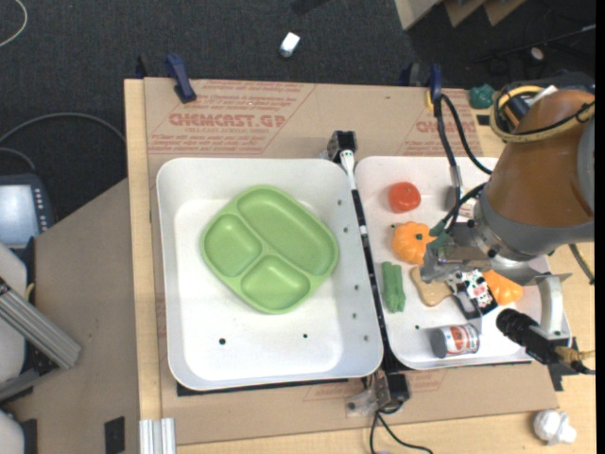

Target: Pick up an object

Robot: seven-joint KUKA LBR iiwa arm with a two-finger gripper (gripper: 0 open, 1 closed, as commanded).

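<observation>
2 bins; end effector (437, 270) low in right bin (416, 348), grip state unclear, arm hides items.

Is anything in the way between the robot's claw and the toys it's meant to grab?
Nothing visible is. The end effector is low in the right bin, right among the toys: an orange pumpkin beside it, a tan piece just below, a green piece to its left.
</observation>
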